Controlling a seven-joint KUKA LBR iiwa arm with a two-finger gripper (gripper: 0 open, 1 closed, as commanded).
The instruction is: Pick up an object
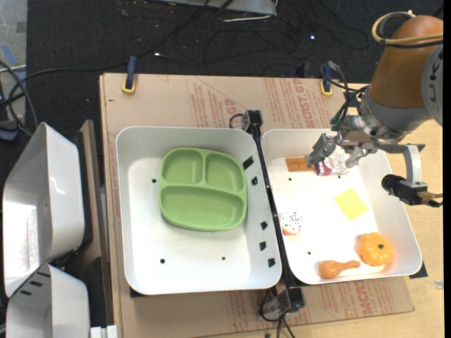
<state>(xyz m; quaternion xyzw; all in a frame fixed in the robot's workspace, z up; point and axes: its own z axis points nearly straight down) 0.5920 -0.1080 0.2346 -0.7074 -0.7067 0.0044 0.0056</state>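
My gripper [336,155] hangs over the back of the right bin [402,217], coming in from the right. A small white and pink object [332,165] sits between its two dark fingers, and the fingers look closed against it. Just left of it a small orange block [297,164] lies on the bin floor. Further forward in the same bin are a flat yellow square [351,203], a white spotted piece [292,223], an orange pumpkin [373,249] and an orange gourd [337,267].
The left bin [134,259] holds a green divided plate [203,189]. A black divider with clips [264,203] runs between the two bins. White tubs [39,196] stand off the bench at the left.
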